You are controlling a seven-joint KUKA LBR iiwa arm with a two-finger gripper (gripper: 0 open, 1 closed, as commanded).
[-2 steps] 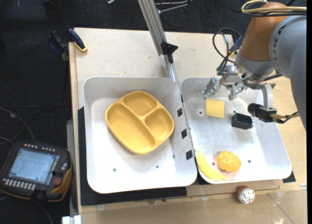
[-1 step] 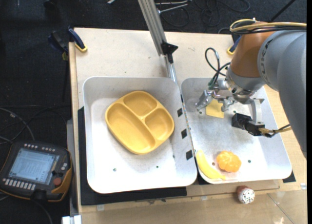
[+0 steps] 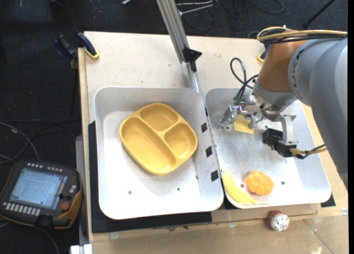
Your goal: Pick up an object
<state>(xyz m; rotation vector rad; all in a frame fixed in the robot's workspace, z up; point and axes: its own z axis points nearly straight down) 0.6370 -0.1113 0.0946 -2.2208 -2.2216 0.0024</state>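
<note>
1. Camera view, bottom edge first: a small white die-like ball with dark spots lies on the bare worktop just below the lower right corner of the right bin. At the lower left of the frame, off the worktop, sits a grey teach pendant with a lit screen.
2. In the right bin's lower part, an orange fruit-like object rests near the front rim. A yellow banana lies just to its left, curving along the bin's lower left edge.
3. The left bin carries a yellow divided plate with three compartments. It sits around the middle of that bin, tilted a little in the frame.
4. Between the two bins, along their shared edge, a few small black tabs show.
5. Higher in the right bin, the tool is low over the bin floor in its upper left part. A pale yellow block lies right at the tool, touching or just under it. Whether the block sits between the tool's two halves cannot be told, nor whether they stand apart or together.
6. The grey arm with its orange band fills the upper right of the frame, and black cables loop beside the wrist.
7. Farther back, a slanted metal pole rises from the worktop toward the top centre. A blue and yellow clamp sits at the worktop's upper left corner.
</note>
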